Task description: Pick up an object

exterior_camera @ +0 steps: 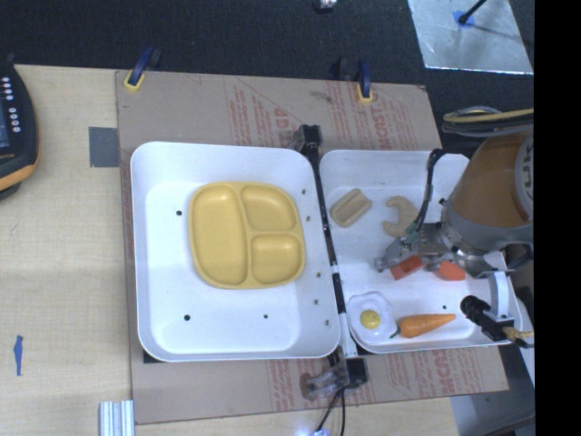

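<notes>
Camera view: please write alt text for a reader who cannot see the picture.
A grey and orange robot arm reaches into the right white bin, its gripper low over a small red piece among toy foods: a carrot, a fried egg. The left bin bears a yellow divided plate.

Two white bins: left bin, right bin touching its right side. One yellow divided plate in left bin, three compartments. Right of left bin, inside right bin: one tan bread piece, one tan curved piece, one fried egg, one carrot, two red-orange bits beside arm, kind unclear. Behind left bin: two clamps, one yellow-tipped, one blue. One arm.
</notes>
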